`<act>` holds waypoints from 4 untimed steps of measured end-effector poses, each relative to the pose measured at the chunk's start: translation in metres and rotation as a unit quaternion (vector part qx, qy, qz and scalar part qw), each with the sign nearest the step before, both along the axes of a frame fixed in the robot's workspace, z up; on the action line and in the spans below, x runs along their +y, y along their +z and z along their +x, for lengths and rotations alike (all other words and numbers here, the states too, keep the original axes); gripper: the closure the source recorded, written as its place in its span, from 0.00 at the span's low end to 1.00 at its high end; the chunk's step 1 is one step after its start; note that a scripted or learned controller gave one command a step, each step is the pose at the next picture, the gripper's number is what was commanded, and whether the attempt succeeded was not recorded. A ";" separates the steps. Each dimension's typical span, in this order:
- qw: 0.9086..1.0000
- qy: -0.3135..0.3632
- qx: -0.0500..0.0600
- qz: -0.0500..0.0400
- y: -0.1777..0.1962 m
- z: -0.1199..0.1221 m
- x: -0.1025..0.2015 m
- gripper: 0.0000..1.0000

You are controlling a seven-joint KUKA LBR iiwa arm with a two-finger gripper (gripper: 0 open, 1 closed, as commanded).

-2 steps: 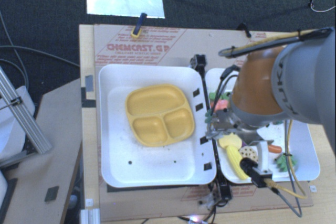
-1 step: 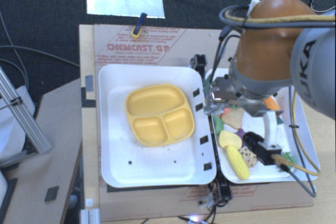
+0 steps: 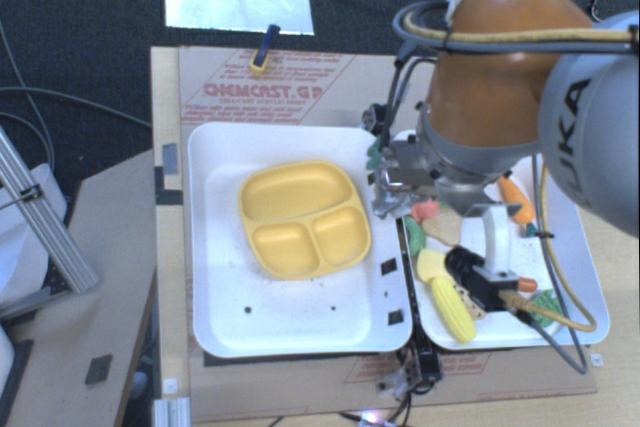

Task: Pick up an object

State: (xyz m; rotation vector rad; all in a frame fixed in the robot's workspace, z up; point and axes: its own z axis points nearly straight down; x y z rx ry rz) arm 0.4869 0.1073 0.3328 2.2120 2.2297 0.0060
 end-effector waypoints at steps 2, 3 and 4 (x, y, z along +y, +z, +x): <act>1.000 0.002 0.000 -0.001 0.010 0.001 -0.002 1.00; 1.000 0.002 0.000 -0.001 0.010 0.001 -0.002 0.00; 1.000 0.000 0.000 -0.001 -0.004 0.073 0.033 0.00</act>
